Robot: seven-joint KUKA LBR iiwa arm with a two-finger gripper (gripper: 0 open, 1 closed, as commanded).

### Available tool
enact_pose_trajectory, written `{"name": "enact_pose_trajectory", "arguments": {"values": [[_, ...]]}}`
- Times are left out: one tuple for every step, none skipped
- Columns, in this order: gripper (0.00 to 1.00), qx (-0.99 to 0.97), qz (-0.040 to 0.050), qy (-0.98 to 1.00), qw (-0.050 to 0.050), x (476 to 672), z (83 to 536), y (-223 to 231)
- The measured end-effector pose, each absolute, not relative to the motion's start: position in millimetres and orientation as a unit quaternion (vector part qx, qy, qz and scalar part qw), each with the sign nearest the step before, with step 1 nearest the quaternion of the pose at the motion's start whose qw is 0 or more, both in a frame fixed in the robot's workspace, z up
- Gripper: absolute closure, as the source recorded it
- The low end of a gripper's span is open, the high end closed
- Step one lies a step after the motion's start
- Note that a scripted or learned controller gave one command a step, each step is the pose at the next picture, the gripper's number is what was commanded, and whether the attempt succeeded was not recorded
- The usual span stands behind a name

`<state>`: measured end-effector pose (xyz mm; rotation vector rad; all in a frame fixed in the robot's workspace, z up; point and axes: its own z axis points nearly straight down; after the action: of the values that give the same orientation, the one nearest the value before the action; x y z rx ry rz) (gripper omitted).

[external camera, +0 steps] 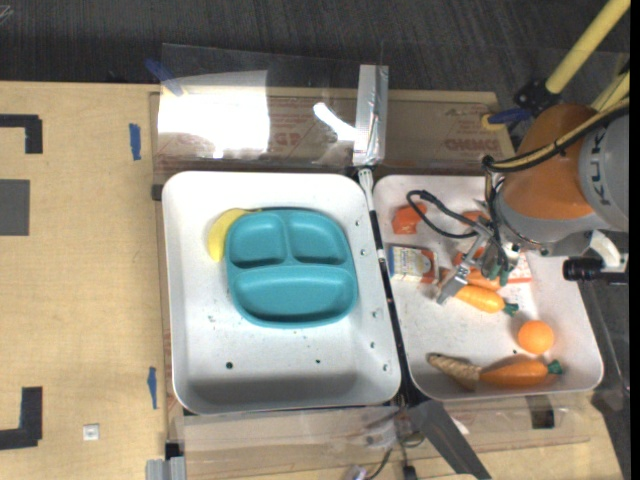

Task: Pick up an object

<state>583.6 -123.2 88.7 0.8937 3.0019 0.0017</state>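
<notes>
1. This is a robotics lab or test cell, not a home: a grey industrial arm with an orange band reaches in at 3 o'clock.
2. The worktop is bare plywood with black tape marks at 9 o'clock and blue tape tabs near 10 o'clock.
3. Two shallow white bins sit side by side at the centre, holding a teal divided plate and toy carrots as test props.
4. Dark carpet runs along 12 o'clock, and loose cables trail over the right bin.
</notes>
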Motion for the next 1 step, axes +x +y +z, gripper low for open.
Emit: {"name": "enact_pose_trajectory", "arguments": {"values": [[0.00, 0.321, 0.0010, 0.947, 0.005, 564.6, 89.0, -107.6]]}}
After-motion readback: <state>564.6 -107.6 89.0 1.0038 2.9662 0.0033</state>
